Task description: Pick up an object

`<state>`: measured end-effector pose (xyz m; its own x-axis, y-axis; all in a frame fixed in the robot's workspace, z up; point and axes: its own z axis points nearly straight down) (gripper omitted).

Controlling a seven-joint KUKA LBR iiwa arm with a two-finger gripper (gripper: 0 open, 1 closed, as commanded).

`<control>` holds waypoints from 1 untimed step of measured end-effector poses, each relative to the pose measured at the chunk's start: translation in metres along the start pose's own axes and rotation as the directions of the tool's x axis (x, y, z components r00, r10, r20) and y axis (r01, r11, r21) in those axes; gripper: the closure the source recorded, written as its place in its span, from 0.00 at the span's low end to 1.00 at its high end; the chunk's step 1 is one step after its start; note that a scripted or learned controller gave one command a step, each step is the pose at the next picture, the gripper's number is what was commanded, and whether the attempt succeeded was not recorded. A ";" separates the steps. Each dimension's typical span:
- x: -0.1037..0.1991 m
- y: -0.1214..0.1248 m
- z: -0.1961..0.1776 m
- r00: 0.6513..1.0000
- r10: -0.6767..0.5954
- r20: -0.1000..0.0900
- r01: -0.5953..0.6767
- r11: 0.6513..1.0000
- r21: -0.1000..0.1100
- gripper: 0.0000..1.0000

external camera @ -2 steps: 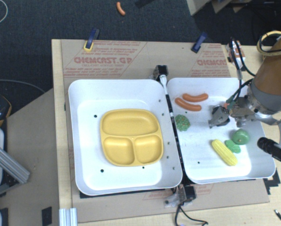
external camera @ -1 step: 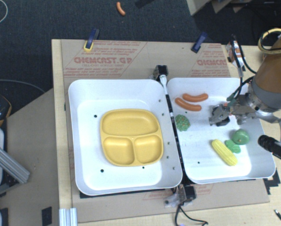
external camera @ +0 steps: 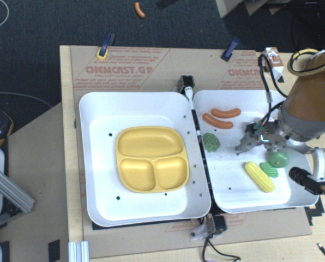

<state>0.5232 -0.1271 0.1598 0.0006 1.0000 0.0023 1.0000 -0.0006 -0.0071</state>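
The right bin (external camera: pixel 228 192) holds two orange-red sausages (external camera: pixel 226 113) (external camera: pixel 218 122) near its back, a green broccoli piece (external camera: pixel 210 142) by its left wall, a yellow corn cob (external camera: pixel 259 176) toward the front, and a round green toy (external camera: pixel 278 158) with a smaller green piece (external camera: pixel 269 170) beside the corn. My gripper (external camera: pixel 245 139) hangs over the middle of this bin, right of the broccoli and above the corn. It looks open, with nothing between its fingers. The arm covers the bin's right side.
The left bin (external camera: pixel 94 146) holds a yellow divided plate (external camera: pixel 151 158). A raised divider (external camera: pixel 198 141) separates the two bins. Cables (external camera: pixel 267 86) run along the arm. Clamps (external camera: pixel 103 52) (external camera: pixel 229 51) sit at the board's back edge.
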 end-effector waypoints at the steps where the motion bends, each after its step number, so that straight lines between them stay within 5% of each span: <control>1: 0.004 0.006 0.046 1.000 -0.001 0.000 0.001 1.000 0.000 0.00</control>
<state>0.5293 -0.1234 0.1133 -0.0002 1.0000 0.0027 1.0000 0.0002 -0.0070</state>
